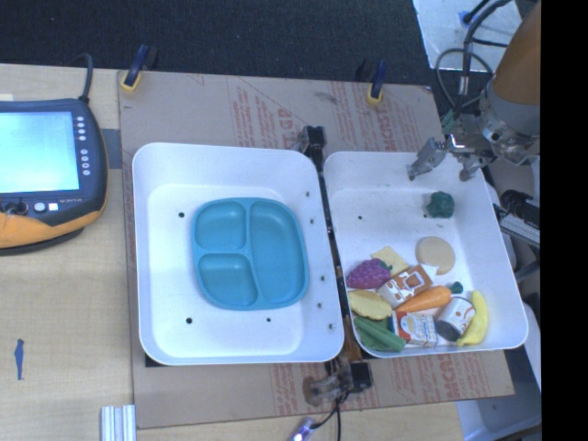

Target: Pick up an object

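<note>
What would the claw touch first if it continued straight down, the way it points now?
Most likely the bare white floor at the far end of the right bin. The claw hangs there, and the dark green object lies slightly nearer to the camera, apparently just off that line. Depth is hard to judge from this slanted view.

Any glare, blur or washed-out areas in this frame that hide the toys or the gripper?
Camera view: the floor patch at top right is blown out; the pendant screen glares pale; the gripper looks soft; the toy pile is evenly lit and readable.
</note>
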`<move>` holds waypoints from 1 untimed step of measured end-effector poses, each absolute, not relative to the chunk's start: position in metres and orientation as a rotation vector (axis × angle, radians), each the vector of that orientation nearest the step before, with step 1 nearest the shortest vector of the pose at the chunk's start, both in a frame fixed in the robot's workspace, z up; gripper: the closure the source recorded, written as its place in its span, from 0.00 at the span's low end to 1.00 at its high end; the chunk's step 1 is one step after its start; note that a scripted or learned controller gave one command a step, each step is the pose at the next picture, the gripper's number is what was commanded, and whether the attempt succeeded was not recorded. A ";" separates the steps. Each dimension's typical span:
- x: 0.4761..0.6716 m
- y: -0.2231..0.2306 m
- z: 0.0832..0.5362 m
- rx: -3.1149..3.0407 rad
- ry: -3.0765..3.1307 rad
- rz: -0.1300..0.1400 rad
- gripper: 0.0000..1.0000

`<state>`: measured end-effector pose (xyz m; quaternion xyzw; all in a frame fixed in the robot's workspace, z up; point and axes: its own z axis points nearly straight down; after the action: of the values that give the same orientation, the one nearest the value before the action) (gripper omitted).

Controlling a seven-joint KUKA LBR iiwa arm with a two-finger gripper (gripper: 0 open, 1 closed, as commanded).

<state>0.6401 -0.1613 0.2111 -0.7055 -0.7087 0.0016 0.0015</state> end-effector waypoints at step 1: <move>0.573 -0.208 0.099 -2.213 -2.222 0.010 0.00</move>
<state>0.5727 -0.2084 0.0988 -0.7056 -0.7086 0.0031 0.0027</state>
